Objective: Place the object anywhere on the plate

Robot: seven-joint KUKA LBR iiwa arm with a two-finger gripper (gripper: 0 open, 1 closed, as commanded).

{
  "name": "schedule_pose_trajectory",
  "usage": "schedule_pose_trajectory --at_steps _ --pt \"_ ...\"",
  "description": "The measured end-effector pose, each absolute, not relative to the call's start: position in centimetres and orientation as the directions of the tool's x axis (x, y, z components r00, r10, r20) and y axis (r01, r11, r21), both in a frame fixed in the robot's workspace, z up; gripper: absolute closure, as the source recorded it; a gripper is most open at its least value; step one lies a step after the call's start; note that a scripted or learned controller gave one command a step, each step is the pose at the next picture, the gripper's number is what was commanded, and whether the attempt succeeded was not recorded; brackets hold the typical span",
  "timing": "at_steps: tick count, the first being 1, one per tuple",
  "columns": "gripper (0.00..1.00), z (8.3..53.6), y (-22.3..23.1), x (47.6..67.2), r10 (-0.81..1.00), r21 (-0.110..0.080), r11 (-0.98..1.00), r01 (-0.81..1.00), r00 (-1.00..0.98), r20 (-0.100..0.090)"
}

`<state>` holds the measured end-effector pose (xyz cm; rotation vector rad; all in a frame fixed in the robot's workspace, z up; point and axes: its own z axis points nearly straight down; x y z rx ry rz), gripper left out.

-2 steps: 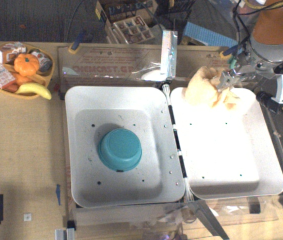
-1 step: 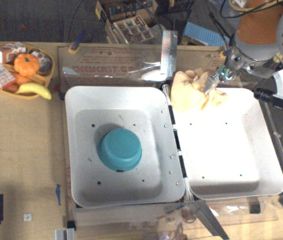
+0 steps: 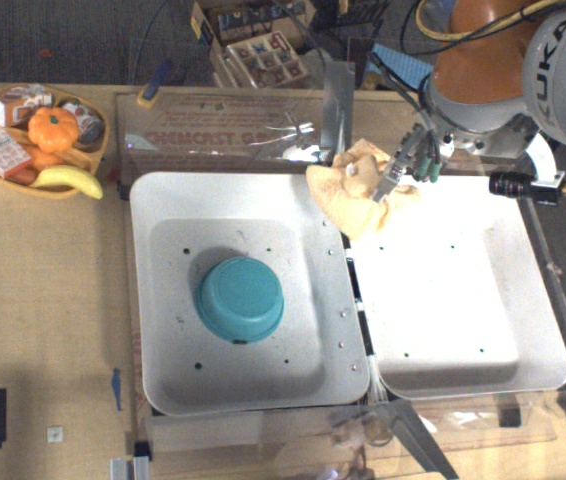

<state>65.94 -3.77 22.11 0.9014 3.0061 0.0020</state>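
Observation:
A teal round plate (image 3: 241, 298) lies in the middle of the left white bin (image 3: 163, 218). A tan, crumpled soft object (image 3: 353, 190) hangs over the back of the divide between the two bins, above the left corner of the right bin (image 3: 463, 308). My gripper (image 3: 391, 180) reaches in from the upper right and is shut on the object's right side, with its dark fingers (image 3: 408, 158) pinching the material. The object is up and to the right of the plate, well apart from it.
A bowl of toy fruit (image 3: 38, 143) with an orange pumpkin and a banana sits on the bench at the far left. A clear plastic panel (image 3: 223, 133) runs behind the left bin. Boxes and cables (image 3: 263, 38) lie beyond the bench.

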Motion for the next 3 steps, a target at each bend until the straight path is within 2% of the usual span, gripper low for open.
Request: schedule_pose_trajectory --at_steps 1,2,3 --pt "1.00 22.8 0.1 64.8 0.186 0.002 0.983 0.186 -0.983 -0.005" --pt "1.00 23.4 5.9 64.0 0.000 0.002 1.000 0.000 -1.000 -0.005" --pt "1.00 22.6 10.8 62.5 -0.004 0.002 1.000 -0.004 -1.000 -0.004"
